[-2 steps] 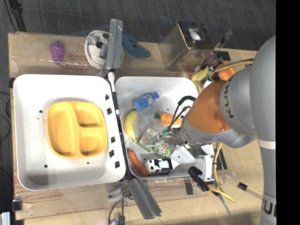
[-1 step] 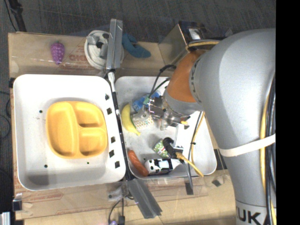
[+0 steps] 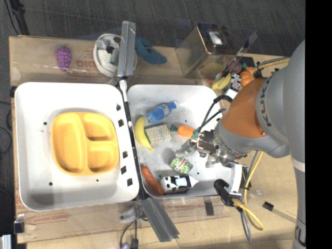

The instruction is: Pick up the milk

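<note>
The milk [image 3: 175, 182] — a small carton patterned black and white like a cow's hide — lies on its side in the right bin [image 3: 205, 95], close against the near wall, with a reddish sausage-like piece [image 3: 149, 177] touching its left end. Just above it sits a small green and white packet [image 3: 181, 164], and farther up lie a banana [image 3: 140, 133], a speckled sponge-like block [image 3: 157, 134], a blue bottle [image 3: 160, 111] and a carrot [image 3: 185, 130].

The pincer [image 3: 194, 145] hangs over the middle of that bin, near the green packet and above the carton rather than on it; whether it stands open or closed cannot be told from this slant, and nothing is seen held in it.

To do the step well, the arm should shift toward the near wall until it is centred over the carton, then turn the wrist so the closing runs across the carton's short width, not its length. The wall leaves little room on the near side — so a straight vertical descent is the safer line. The green packet is close enough to be caught by mistake; keeping the approach clear of it matters. The left bin [image 3: 31, 97] holds a yellow divided tray [image 3: 85, 141] and plays no part.
</note>
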Motion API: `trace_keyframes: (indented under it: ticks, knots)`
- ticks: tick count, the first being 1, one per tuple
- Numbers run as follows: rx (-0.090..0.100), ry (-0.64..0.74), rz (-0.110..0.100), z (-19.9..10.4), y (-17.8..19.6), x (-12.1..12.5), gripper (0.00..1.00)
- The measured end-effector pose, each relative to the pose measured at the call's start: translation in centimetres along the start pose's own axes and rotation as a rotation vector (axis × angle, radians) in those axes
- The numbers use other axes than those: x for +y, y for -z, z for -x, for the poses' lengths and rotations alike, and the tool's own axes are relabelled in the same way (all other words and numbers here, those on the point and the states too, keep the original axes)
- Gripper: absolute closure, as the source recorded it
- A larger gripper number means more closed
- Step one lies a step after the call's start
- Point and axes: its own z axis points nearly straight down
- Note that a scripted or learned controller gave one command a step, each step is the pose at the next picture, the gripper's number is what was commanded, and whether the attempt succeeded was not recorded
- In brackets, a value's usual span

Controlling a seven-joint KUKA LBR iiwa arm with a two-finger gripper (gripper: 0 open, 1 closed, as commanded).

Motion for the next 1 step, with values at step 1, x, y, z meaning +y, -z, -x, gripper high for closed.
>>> trace_keyframes:
  ticks: [1]
  knots:
    - [0.000, 0.047, 0.000, -3.46, -6.56, 1.46, 0.00]
